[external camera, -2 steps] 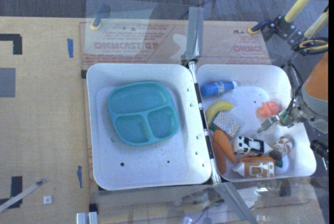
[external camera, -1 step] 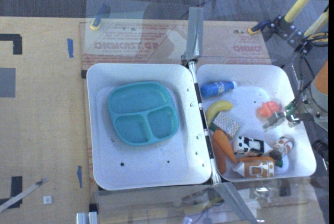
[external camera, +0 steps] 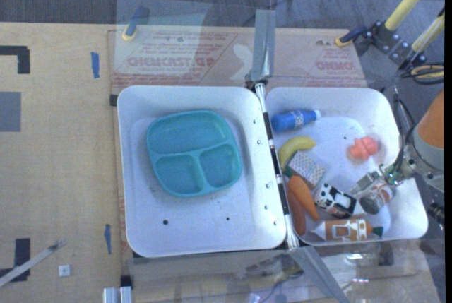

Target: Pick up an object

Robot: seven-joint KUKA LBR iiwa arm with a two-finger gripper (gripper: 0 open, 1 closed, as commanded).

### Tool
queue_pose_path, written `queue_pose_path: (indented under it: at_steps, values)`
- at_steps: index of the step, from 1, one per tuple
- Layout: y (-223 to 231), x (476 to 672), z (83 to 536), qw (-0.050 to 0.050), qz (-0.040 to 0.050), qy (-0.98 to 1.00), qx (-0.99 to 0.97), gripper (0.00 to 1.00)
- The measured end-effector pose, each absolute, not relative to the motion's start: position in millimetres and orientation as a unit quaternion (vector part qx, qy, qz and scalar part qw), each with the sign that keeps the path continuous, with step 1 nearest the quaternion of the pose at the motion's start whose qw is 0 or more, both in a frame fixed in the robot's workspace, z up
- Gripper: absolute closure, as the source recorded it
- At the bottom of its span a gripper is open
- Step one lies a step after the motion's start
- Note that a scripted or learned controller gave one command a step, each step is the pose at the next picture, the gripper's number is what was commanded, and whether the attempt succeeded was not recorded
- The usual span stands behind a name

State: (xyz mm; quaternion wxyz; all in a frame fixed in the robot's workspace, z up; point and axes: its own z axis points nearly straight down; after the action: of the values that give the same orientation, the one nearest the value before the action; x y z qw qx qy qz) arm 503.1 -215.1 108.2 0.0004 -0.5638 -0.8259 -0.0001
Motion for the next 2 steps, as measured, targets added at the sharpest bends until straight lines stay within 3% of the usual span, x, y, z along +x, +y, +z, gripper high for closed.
queue_pose_path:
  at_steps: [1, 2]
  values:
    - [-221.0, 488.4, 88.7, -0.004, -0.0048, -0.821, -0.571, 0.00]
    - [-222.7, 489.6, 95.8, -0.004, -0.0060, -0.820, -0.573, 1.00]
